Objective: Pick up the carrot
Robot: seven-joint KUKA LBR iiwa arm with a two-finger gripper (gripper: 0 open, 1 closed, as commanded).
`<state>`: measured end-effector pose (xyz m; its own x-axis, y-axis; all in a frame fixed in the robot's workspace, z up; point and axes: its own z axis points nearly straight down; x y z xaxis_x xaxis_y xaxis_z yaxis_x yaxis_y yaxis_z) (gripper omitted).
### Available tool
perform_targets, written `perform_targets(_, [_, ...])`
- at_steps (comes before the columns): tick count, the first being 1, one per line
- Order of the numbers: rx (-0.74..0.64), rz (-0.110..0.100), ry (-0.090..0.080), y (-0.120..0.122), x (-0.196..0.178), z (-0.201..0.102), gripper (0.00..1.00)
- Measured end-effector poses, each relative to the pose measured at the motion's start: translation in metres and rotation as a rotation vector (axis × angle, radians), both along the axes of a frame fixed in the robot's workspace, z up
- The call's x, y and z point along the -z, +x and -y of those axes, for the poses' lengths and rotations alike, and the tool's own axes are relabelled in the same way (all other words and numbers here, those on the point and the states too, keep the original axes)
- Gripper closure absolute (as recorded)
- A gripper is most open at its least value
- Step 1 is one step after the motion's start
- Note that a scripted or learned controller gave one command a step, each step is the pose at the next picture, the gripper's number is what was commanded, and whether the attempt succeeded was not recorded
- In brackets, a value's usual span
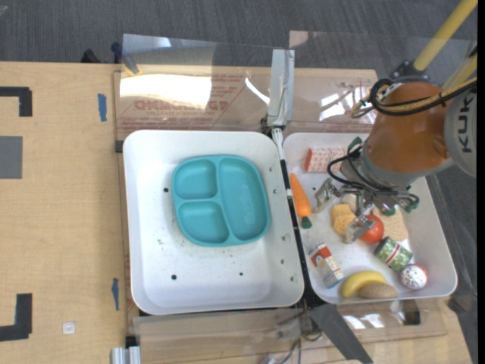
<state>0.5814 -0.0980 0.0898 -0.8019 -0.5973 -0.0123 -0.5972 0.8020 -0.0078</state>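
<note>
Lying along right bin's [443, 245] left wall, carrot [300, 197], end effector [356, 220] nearby

Even overhead light floods the bench, with strong white glare on the clear panel [189, 89] up and to the left of the gripper [362, 217] and smaller glints directly above it. Shadows are soft and short, pooling under the arm [402, 127] around the gripper. The white bins [144, 203] to its left verge on overexposure. Focus is slightly soft throughout, with fine detail near the gripper smeared
</note>
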Motion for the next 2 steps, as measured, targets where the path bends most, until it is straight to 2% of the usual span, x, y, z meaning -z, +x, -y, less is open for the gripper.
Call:
perform_targets(1, [0.133,-0.003,0.002,0.005,0.0,-0.004,0.0])
perform_targets(2, [0.203,-0.002,0.004,-0.014,0.0,0.004,0.0])
